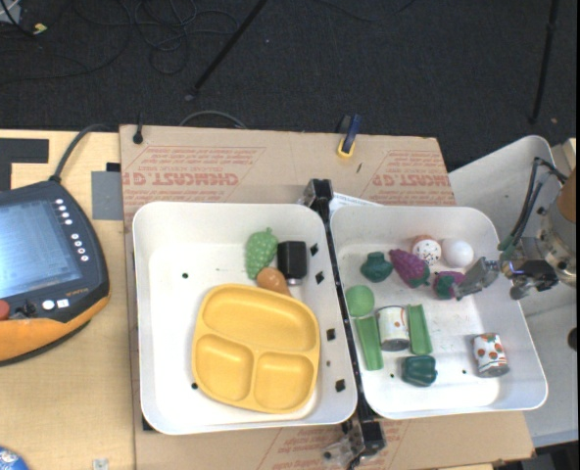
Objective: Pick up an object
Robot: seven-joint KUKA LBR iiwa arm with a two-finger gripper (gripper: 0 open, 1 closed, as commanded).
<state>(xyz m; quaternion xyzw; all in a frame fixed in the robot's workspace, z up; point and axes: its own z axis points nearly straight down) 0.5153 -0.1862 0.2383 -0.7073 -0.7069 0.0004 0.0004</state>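
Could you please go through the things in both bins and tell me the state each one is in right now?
yellow divided tray: lying flat in the left bin, compartments up.
green grapes: resting by the tray's far edge.
black cup: standing beside the grapes.
small can: on its side in the right bin.
patterned can: tilted near the right wall.
green pepper: loose on the bin floor.
gripper: low over the right bin.
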